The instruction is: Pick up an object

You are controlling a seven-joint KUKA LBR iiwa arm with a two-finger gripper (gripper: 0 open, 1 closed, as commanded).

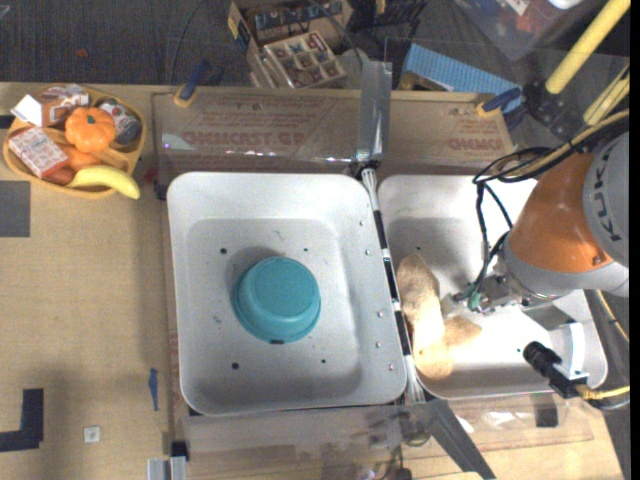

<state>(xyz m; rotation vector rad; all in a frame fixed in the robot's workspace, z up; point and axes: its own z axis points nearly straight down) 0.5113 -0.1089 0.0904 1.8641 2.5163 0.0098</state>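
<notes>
We observed a robotics laboratory: two white bins sat on a cardboard-lined bench, a KUKA arm reached in from the right, and cluttered crates stood beyond.

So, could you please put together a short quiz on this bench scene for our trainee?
1. True or false: the teal bowl lies in the left bin.
2. Which bin holds the tan plush toy? A left, B right.
3. Fill in: the arm's band is ___.

Key: 1 true; 2 B, the right bin; 3 orange.
</notes>
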